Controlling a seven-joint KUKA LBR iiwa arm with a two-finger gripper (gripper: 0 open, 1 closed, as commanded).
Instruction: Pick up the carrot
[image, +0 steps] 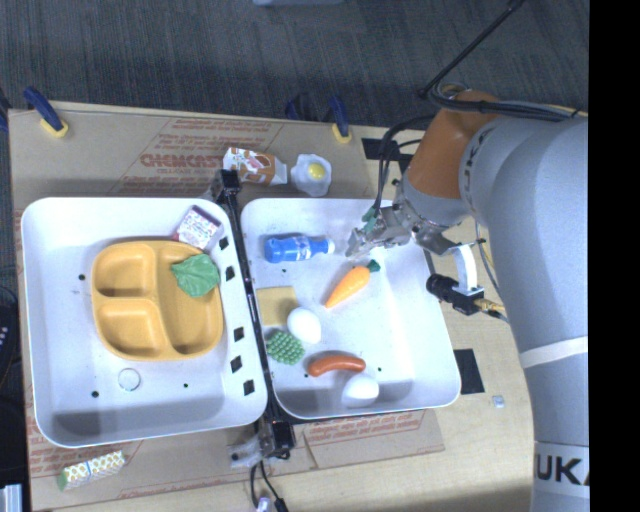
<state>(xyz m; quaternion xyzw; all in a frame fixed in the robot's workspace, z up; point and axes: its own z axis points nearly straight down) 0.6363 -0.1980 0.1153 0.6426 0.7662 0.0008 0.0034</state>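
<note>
Clearly the carrot (348, 286) looks light, stiff and slick; I'd grip mid-body, though I cannot tell the gripper (372, 237) state.

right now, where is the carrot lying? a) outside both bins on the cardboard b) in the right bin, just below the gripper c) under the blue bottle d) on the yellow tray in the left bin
b: the carrot lies on the floor of the right bin, with the gripper just above its green end, apart from the blue bottle.
</note>
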